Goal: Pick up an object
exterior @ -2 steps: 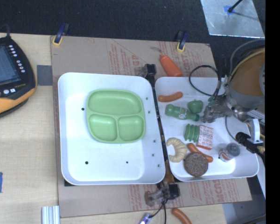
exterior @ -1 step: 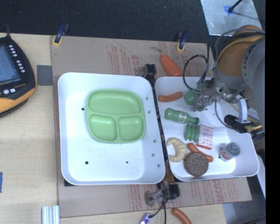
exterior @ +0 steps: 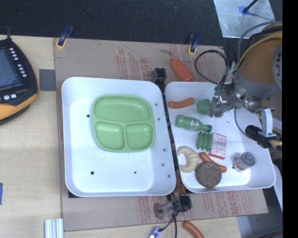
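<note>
My gripper point(exterior: 218, 104) hangs low over the back of the right bin point(exterior: 258, 182), right beside a small green block point(exterior: 203, 105) that lies at its left. I cannot tell whether it touches the block. Around it in this bin lie an orange sausage point(exterior: 181, 103), a green bottle point(exterior: 192, 123) on its side, a ribbed green piece point(exterior: 204, 141), a red-and-white packet point(exterior: 218, 145), a croissant point(exterior: 188, 158), a round brown patty point(exterior: 208, 174), a small sausage point(exterior: 212, 161) and a little jar point(exterior: 243, 161).
The left bin point(exterior: 79, 177) holds a green divided plate point(exterior: 123, 122). An orange carrot point(exterior: 181, 70) lies on the cardboard behind the bins, and another sausage point(exterior: 193, 228) in front of them. A control pendant point(exterior: 7, 81) sits at far left. Black cables point(exterior: 208, 66) loop beside the arm.
</note>
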Motion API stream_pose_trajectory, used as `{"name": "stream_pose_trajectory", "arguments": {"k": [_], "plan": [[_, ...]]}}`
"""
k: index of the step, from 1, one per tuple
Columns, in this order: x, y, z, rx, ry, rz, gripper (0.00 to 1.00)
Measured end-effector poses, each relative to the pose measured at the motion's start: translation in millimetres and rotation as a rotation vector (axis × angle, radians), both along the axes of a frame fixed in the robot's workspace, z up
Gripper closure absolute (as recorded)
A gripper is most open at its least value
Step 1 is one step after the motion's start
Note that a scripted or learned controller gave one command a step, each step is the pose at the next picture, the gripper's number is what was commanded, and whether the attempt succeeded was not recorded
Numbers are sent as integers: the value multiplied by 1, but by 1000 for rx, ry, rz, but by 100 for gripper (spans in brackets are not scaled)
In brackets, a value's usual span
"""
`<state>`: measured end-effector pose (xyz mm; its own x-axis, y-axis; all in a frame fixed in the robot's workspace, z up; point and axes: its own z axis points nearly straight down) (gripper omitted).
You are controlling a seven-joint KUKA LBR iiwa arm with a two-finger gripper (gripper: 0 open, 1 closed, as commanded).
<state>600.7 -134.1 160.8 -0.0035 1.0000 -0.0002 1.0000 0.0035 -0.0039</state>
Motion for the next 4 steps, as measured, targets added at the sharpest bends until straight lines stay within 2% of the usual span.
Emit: {"name": "stream_pose_trajectory", "arguments": {"k": [1,2,3,4], "plan": [[-94,32,-49,0,1,2,0],[-21,44,32,-1,-3,0,0],[-44,-2,-1,-1,0,1,0],[-115,-3,-67,0,-5,3,0]]}}
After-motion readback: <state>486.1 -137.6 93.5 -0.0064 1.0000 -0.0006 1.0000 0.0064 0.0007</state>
